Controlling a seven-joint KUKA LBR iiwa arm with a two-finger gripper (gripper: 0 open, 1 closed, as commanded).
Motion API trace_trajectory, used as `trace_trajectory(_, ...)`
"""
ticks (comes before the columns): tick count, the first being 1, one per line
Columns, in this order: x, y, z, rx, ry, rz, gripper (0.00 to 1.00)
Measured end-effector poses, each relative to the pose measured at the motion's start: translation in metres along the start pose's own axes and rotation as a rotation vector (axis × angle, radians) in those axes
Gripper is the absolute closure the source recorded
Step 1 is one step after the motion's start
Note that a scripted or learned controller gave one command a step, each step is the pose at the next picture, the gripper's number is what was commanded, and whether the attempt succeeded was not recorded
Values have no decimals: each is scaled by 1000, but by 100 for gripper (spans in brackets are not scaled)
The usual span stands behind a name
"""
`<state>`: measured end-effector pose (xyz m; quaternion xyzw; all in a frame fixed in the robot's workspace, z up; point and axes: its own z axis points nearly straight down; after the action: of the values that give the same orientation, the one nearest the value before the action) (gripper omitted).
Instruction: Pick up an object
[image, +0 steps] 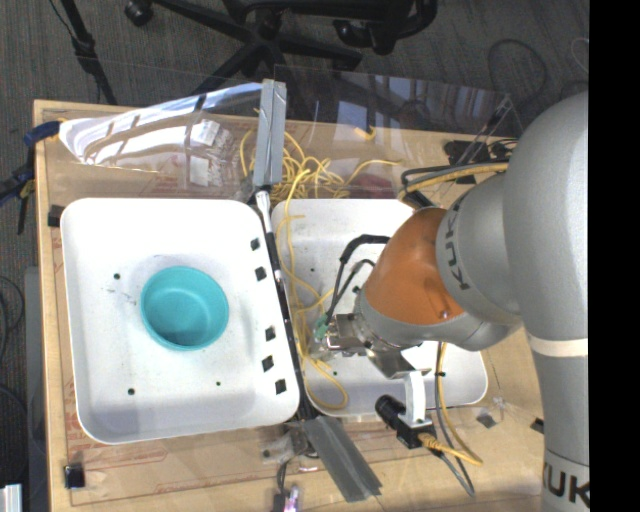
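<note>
Bowl (185, 308), teal, sits upright in the middle of my left bin (100, 400), untouched. Arm (480, 270) reaches low into the right bin (310, 225), over yellow cables (295, 290) draped across its left side. Hand (330, 340) is hidden beneath the wrist; I cannot tell its state. Nothing visibly lifted; I judge the pickup not yet done.

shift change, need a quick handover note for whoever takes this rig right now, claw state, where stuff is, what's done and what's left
Claw: down low in the right shallow white bin, near its left wall; its state cannot be told from this view.
Things: round teal plastic bowl sits upright in the left shallow white bin. Loose yellow cable lies across the right bin's far edge.
Done: no pick visible.
Left: grasp and lift an object.
</note>
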<state>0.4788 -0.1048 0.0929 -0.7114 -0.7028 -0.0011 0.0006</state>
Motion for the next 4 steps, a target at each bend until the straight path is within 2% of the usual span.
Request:
trace_trajectory(1, -44, -1, -76, 1, -2, 2, 0)
trace_trajectory(2, -39, 72, -25, 6, -1, 178, 0)
trace_trajectory(3, -47, 64, -91, 3, -1, 178, 0)
trace_trajectory(4, -40, 74, -61, 7, 0, 112, 0)
